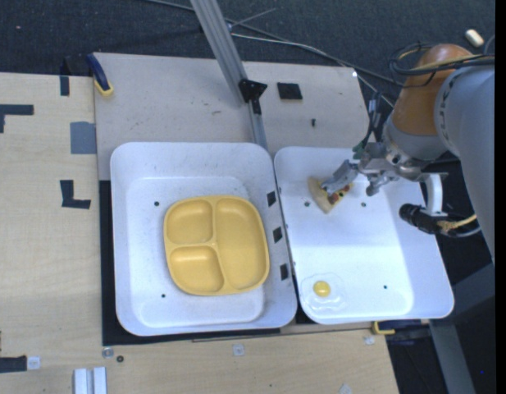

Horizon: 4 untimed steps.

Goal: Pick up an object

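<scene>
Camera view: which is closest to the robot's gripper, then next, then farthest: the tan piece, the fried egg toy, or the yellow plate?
From the gripper:
1. Tan piece, right at the fingertips, right bin's upper part.
2. Fried egg toy, right bin's near edge.
3. Yellow divided plate, left bin.

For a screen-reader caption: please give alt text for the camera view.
The gripper reaches from the right to a small tan object in the right bin, which also holds a fried-egg toy. The left bin holds a yellow divided plate.

High slanted overhead — both bins [195, 158]
</scene>
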Motion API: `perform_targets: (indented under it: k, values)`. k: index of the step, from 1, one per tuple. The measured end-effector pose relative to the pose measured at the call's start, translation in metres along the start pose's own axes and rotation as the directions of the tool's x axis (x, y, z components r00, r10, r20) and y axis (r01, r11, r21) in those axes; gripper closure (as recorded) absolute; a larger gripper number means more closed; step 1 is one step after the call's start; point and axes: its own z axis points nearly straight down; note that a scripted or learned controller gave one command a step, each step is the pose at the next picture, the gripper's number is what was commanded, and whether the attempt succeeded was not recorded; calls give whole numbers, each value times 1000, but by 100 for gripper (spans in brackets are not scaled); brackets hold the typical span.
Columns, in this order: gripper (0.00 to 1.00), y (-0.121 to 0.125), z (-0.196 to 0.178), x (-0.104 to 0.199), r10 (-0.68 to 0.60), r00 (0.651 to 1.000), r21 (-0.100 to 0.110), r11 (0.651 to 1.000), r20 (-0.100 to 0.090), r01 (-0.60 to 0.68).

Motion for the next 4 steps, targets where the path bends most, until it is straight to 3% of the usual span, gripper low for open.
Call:
perform_targets:
  k: [1, 2, 3, 4]
  values:
    - [0, 1, 47, 1, -1, 1000, -7, 1000, 1, 1]
    - [100, 2, 34, 0, -3, 1000, -10, 1000, 4, 3]
    - [100, 9, -24, 7, -2, 1000, -11, 1000, -1, 2]
    - [100, 0, -79, 12, -1, 1000, -11, 1000, 0, 1]
